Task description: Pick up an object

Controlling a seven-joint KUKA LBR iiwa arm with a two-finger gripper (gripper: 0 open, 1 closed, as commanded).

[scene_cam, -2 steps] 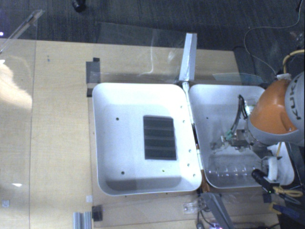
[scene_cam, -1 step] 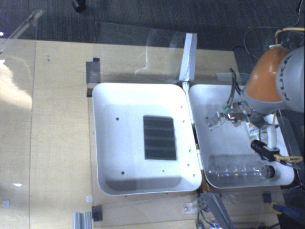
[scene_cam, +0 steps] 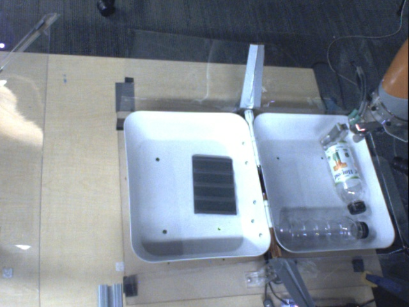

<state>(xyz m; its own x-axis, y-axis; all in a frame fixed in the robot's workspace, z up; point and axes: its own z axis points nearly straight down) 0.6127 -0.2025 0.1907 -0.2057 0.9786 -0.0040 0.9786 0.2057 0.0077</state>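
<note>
Gripper (scene_cam: pixel 353 121) sits at right bin's (scene_cam: pixel 284 171) far right corner, just above labelled bottle (scene_cam: pixel 343 167); grip state can't tell. 2nd clear bottle (scene_cam: pixel 323 229) lies along near wall.

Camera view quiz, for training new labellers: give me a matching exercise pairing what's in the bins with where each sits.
Things:
1. labelled bottle
2. clear bottle
3. dark ribbed pad
4. tool

Places:
A. middle of the left bin
B. lying along the near wall of the right bin
C. over the far right corner of the right bin
D. along the right side of the right bin, cap toward the near wall

Pairs: 1-D, 2-B, 3-A, 4-C
</note>
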